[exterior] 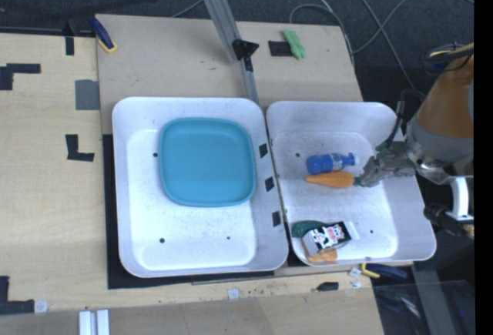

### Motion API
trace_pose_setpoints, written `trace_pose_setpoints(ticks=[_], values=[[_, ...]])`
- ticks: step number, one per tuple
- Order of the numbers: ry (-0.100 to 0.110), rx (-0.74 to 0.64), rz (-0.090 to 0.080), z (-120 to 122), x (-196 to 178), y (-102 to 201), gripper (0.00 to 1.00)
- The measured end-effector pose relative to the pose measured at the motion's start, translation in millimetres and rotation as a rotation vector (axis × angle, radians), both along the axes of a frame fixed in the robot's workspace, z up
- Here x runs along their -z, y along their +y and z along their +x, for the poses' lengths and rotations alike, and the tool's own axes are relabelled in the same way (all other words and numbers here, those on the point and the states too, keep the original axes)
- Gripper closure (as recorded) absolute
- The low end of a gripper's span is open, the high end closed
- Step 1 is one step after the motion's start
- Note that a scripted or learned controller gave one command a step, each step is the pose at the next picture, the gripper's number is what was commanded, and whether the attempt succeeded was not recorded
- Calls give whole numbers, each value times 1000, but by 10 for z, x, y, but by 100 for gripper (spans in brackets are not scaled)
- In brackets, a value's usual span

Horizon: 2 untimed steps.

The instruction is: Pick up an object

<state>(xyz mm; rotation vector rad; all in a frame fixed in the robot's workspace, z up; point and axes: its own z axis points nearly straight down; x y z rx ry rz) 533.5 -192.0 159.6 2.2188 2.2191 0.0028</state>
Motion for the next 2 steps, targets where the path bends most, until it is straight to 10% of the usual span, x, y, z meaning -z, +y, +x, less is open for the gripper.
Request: trace_pose_setpoints(ticks=[2], values=[[5, -5, 2, 59, -460, 558, 100]])
